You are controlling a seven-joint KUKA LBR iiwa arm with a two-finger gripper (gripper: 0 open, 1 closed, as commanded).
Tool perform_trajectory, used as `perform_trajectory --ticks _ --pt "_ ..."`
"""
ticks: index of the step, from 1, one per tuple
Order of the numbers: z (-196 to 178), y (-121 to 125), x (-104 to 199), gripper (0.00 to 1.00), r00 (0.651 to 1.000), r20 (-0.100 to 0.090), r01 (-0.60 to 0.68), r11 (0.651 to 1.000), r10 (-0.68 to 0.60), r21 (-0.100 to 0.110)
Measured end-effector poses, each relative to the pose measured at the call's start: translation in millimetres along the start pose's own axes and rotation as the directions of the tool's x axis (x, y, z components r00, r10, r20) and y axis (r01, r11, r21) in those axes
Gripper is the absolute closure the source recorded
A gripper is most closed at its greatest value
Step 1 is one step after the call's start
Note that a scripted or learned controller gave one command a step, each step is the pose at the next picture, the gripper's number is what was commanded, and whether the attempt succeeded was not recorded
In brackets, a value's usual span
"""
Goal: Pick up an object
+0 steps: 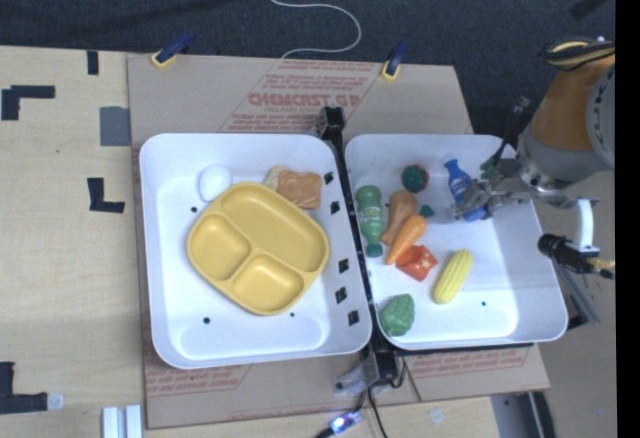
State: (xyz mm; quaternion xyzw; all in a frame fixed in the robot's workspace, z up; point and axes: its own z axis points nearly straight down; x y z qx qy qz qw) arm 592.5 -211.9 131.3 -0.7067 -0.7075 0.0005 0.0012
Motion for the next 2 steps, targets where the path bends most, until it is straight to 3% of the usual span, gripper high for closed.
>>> perform_trajectory --ticks 2 --pt "-90 4 0 1.0 1.0 0.001 0.001 1.0 -0.001 -0.003"
